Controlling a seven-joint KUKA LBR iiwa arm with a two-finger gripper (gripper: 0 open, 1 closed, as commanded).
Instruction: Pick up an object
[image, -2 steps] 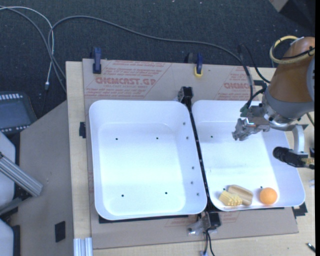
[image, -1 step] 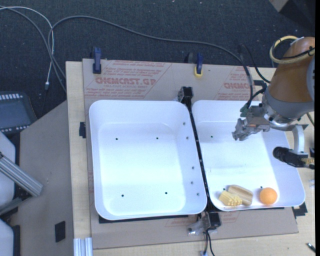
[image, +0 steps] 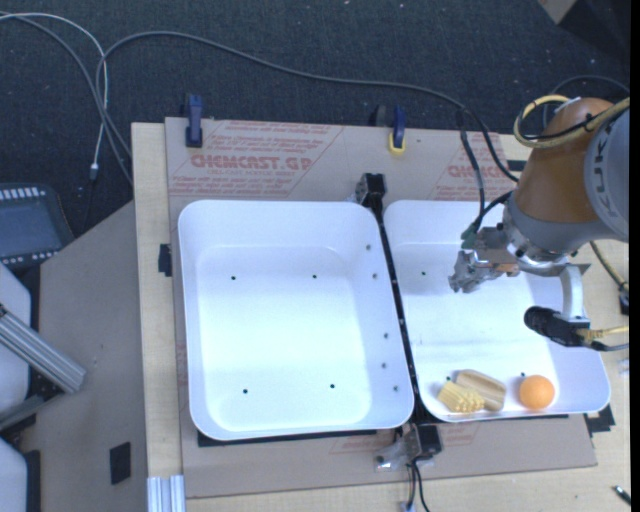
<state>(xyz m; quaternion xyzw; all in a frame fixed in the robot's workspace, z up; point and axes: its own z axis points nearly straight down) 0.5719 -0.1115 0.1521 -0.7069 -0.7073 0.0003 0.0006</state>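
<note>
An orange ball lies in the near right corner of the right bin. Left of it sit a tan bread-like piece and a yellow corn cob, touching each other near the bin's front rim. My gripper hangs over the upper middle of the right bin, well behind these objects, with nothing seen between its fingers.
The left bin stands beside the right one, split from it by a black divider. A black part sticks out of the arm over the right bin. Cables run behind the bench, and clamps hold its back edge.
</note>
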